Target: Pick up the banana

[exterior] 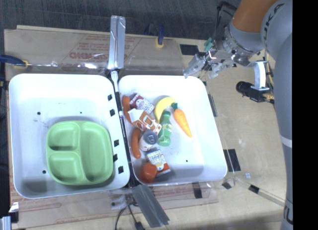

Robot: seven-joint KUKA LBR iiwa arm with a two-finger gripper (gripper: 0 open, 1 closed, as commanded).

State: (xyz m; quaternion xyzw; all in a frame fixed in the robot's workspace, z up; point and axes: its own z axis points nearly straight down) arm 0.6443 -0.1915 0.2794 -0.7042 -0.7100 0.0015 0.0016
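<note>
Camera view showed the banana (162,106) lying in the right bin (211,139), toward its far side, curved and yellow, with the green bottle (165,128) touching its near end and the carrot (182,120) just beside it on the right. To its left lay a clutter of small packets (144,115) and a sausage-shaped piece (135,143), with a can (149,137) and a tomato (147,172) nearer the front wall. The left bin (30,100) held a green divided plate (79,152), well apart from all this. The gripper (202,65) hung above the bench just beyond the right bin's far right corner, outside its rim and well clear of the banana; its fingers appeared spread, with nothing between them. By this showing the task stood at the approach step, the grasp not yet begun. The next move would likely call for carrying the gripper inward over the bin and down onto the banana's exposed upper curve, with the fingers set across its narrow width. The crowding looked like the main risk: the bottle and carrot sat close enough that a finger could land on either, or nudge the banana aside instead of closing around it.
</note>
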